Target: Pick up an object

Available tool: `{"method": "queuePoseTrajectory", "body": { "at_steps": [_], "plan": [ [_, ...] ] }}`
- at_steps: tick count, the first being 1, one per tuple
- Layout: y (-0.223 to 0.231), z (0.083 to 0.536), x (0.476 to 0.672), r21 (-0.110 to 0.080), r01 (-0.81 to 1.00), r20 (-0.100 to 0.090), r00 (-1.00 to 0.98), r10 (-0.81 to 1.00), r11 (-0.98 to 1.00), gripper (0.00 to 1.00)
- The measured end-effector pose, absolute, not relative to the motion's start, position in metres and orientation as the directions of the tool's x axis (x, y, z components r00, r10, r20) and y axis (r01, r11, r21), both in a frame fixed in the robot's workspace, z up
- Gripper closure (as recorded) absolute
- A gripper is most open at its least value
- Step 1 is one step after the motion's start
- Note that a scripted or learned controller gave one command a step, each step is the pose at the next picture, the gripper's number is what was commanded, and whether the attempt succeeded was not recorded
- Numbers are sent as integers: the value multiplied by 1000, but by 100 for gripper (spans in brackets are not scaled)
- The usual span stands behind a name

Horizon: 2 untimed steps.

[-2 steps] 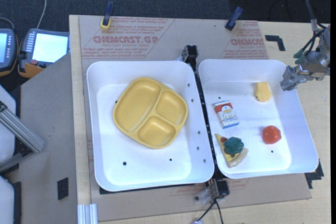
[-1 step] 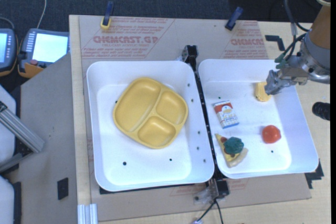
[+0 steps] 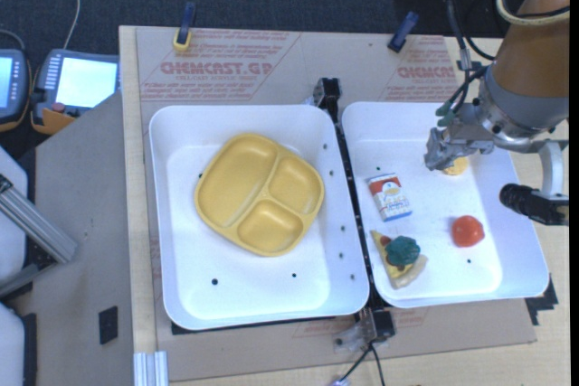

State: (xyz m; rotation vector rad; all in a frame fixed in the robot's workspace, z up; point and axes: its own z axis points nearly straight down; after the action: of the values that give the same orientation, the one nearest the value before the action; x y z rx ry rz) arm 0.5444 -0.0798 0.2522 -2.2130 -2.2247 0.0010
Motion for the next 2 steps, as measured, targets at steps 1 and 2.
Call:
{"method": "queuePoseTrajectory", "body": {
  "at_steps": [1, 2],
  "plan": [
    [-25, 244, 552, -3, 1000, 2, -6, 1000, 6, 100],
    [21, 229, 549, -4, 1000, 2, -5, 1000, 5, 100]
  ]
}}
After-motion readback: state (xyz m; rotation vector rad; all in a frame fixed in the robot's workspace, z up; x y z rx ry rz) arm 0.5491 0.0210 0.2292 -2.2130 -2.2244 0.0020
